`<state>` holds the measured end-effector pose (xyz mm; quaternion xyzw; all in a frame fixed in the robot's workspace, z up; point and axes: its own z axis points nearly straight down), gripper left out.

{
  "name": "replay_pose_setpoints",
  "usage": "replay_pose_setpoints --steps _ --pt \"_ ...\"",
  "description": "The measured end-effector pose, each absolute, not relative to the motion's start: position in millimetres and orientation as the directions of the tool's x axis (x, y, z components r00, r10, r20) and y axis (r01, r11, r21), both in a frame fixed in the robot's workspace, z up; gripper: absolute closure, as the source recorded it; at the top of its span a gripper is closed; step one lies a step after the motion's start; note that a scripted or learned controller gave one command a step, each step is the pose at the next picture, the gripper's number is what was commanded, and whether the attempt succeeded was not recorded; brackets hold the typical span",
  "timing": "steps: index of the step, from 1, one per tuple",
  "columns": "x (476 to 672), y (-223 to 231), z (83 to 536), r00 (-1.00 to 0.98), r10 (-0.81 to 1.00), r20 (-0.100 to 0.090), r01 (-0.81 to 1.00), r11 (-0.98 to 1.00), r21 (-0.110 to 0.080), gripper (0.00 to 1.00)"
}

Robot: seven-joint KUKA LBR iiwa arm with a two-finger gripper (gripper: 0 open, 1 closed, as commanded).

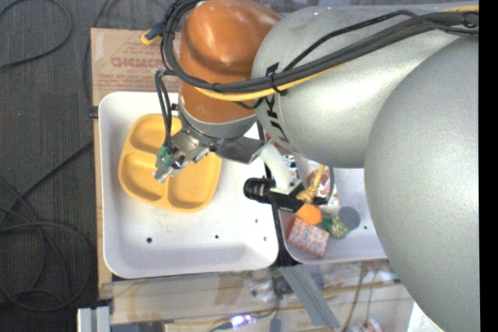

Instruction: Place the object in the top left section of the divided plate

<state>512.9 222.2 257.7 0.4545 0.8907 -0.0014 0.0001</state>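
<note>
A yellow divided plate (144, 171) lies in the left white bin (194, 245), toward its upper left. My gripper (167, 159) hangs low over the middle of the plate, where its sections meet. A small green bit (163, 160) shows at the gripper's tip; I cannot tell whether it is a held object or part of the tool. The arm's orange band (222, 43) and grey body cover the plate's upper right edge.
The right bin (354, 245) holds several items: an orange ball (310, 214), a red packet (309, 239), a green piece (336, 228) and a grey disc (348, 218). A cardboard sheet (128, 66) lies behind the left bin. Cables trail on the floor at left.
</note>
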Motion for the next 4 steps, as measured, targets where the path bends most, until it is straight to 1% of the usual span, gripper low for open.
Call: replay_pose_setpoints --steps 1,2,3,4 --pt "482.3 207 177 -0.449 0.894 -0.001 0.893 0.449 -0.006 1.0" --pt "486.2 155 90 -0.522 0.853 0.0 0.853 0.522 0.009 1.0" --pt "597.4 161 94 -0.536 0.844 0.0 0.844 0.536 -0.006 1.0" --pt "591.5 100 209 -0.207 0.978 -0.005 0.978 0.207 -0.003 1.0"
